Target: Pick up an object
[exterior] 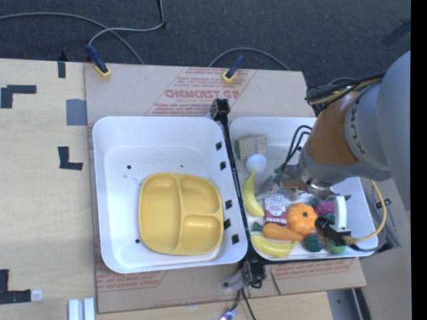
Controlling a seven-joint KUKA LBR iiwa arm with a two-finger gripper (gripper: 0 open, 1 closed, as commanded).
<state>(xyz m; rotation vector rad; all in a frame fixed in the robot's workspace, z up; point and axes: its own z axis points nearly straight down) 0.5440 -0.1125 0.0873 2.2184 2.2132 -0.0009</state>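
Observation:
The right bin [347,255] holds a pile of toy food. A yellow banana [251,196] lies along its left wall, with a white ball [255,163] and a greenish sponge [252,144] behind it. Nearer the front are a small red-and-white packet [275,209], an orange pumpkin [302,218], a carrot [281,232], a second banana [272,247], purple grapes [325,207] and a dark green piece [313,243]. My gripper [283,181] reaches down into this bin, just above the packet and right of the white ball. The wrist hides the bin's middle.
The left bin [113,145] holds a yellow divided plate [180,213]. A black divider clip [220,109] sits where the bins meet. Both bins rest on cardboard [193,92] held by yellow-blue clamps. Cables run over the dark floor behind.

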